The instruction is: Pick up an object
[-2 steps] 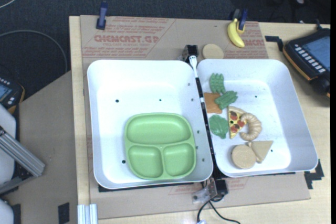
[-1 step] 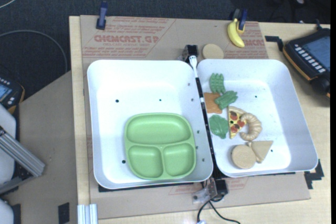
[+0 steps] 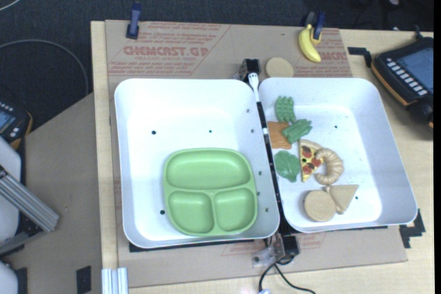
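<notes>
The brown board surface [image 3: 172, 51], printed with red lettering, carries two shallow white plastic bins side by side. The left bin [image 3: 138, 120] holds a light green three-compartment plastic plate [image 3: 210, 189], lying flat toward its near edge. The right bin [image 3: 365, 141] holds the things to pick, clustered along its left half: a tan ring-shaped pastry [image 3: 332, 165] touching a pizza slice [image 3: 310, 158], a round tan biscuit [image 3: 319, 205] just beside a tan wedge [image 3: 343, 196], an orange square cracker [image 3: 278, 136], and three green leafy pieces [image 3: 284, 109] around it. Beyond the bins, on the surface, lie a yellow banana [image 3: 309, 45] and a tan disc [image 3: 279, 67]. Whether the pincer is spread or pressed together cannot be told.
</notes>
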You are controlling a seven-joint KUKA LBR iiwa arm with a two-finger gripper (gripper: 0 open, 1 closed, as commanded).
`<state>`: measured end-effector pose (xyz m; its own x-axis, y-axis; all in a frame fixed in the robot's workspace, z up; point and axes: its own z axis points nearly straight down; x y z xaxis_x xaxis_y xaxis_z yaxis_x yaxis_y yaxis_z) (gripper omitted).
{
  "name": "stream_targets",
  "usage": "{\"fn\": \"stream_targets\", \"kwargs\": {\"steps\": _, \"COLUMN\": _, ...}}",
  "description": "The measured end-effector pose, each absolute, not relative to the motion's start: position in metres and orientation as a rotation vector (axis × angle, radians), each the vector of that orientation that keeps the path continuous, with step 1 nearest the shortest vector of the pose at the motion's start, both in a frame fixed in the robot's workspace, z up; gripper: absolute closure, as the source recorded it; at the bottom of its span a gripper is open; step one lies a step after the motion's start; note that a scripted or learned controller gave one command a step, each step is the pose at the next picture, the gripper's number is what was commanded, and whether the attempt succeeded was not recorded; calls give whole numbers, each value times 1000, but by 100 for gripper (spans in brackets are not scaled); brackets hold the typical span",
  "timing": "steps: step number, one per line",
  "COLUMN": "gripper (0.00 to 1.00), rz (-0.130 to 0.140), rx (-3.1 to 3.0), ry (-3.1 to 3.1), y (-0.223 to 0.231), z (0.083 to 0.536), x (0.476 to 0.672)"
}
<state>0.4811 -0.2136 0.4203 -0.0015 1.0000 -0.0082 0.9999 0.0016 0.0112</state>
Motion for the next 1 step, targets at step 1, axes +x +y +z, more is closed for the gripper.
{"fn": "stream_targets", "kwargs": {"steps": 1, "gripper": 100, "rz": 4, "rx": 2206, "ry": 2212, "y": -214, "z": 431, "x": 482}}
